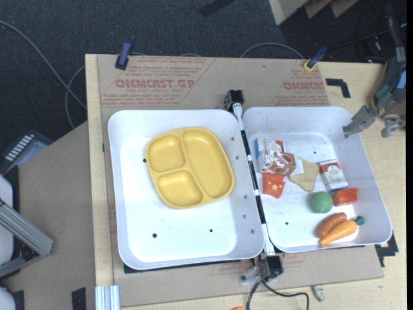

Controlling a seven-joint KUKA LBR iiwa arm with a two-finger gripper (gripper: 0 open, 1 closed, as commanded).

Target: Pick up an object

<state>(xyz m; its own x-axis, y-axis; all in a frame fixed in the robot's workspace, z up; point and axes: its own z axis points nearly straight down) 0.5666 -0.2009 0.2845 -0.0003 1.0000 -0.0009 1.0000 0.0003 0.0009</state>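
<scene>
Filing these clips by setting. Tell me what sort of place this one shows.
Most likely a robotics lab test bench, not a kitchen. Two shallow white bins sit clamped on a protective board, one holding a yellow divided plate, the other toy food like a carrot, with loose cables around.

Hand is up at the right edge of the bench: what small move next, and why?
Probably bring the hand left and forward over the right bin. It sits beside the bin's far right corner, while the green ball and carrot lie near its front.

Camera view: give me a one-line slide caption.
Yellow divided plate in the left bin; toy carrot, green ball and snack packets in the right bin; gripper at its far corner.
</scene>
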